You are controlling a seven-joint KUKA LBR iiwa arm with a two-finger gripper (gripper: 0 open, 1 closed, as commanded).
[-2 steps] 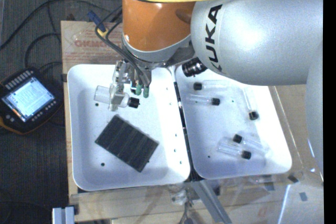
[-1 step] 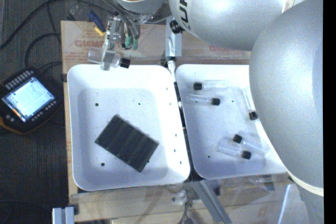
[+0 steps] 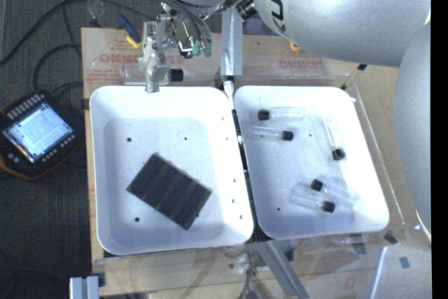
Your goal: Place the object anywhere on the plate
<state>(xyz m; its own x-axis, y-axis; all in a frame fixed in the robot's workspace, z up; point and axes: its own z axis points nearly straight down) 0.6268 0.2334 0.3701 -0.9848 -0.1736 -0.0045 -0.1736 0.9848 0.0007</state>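
Observation:
A dark ribbed rectangular plate (image 3: 169, 190) lies flat in the left white bin (image 3: 112, 122), toward its front. My gripper (image 3: 159, 78) hangs over the back rim of that bin, well behind the plate. It is shut on a small clear tube with a black cap (image 3: 174, 73), which sticks out sideways to the right of the grey finger (image 3: 151, 75). The tube's clear body is hard to make out against the bench.
The right white bin (image 3: 364, 150) holds several more clear tubes with black caps (image 3: 315, 194). A raised divider (image 3: 239, 150) separates the two bins. A teach pendant (image 3: 36, 129) lies on the floor at the left, and cables run behind the bench.

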